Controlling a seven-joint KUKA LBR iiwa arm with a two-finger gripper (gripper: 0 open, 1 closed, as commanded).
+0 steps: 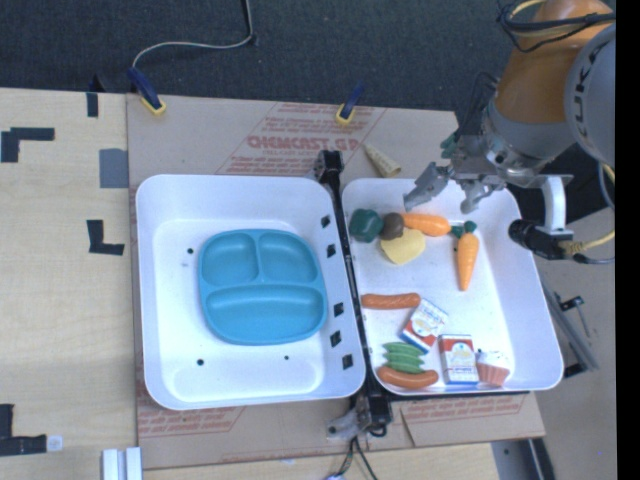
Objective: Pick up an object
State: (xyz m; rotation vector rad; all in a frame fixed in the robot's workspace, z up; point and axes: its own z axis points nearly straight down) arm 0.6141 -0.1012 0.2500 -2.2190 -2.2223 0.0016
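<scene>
Nearest cam: red box and cupcake at front of right bin, w/ sausage & green pods beside. Further back: two carrots, yellow piece, dark green veg. Tool hovers over the far carrot, fingers spread, nothing between them. Left bin holds blue divided plate.

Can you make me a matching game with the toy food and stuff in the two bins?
Things:
1. divided plate
2. upright carrot
3. sausage
4. cupcake

Descriptions:
A. orange with a green top
B. blue, in the left bin
C. near corner of the right bin
D. reddish, lying across the middle of the right bin

Pairs: 1-B, 2-A, 3-D, 4-C
</scene>
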